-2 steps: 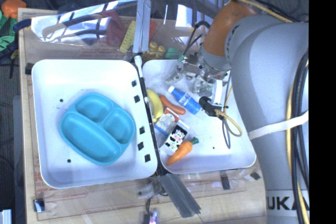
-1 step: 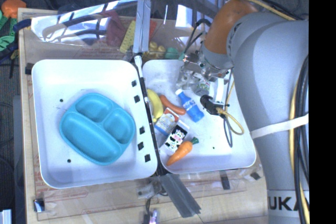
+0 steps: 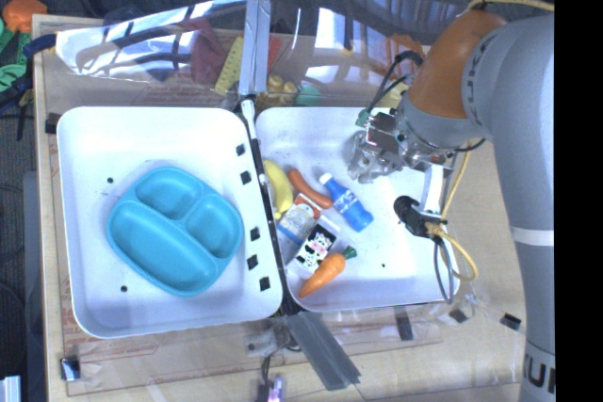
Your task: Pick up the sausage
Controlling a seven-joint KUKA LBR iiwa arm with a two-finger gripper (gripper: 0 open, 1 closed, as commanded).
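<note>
Your sausage lies near the right bin's left wall, between one banana and one blue bottle. The gripper hangs over open floor right of them.

Divided tray: blue plastic, smooth, soft sheen. Bins: white plastic, smooth, matt. Sausage: orange-red, glossy skin. Carrot: orange, matt. Arm: grey casing, smooth satin finish. End effector: bare grey metal.
</note>
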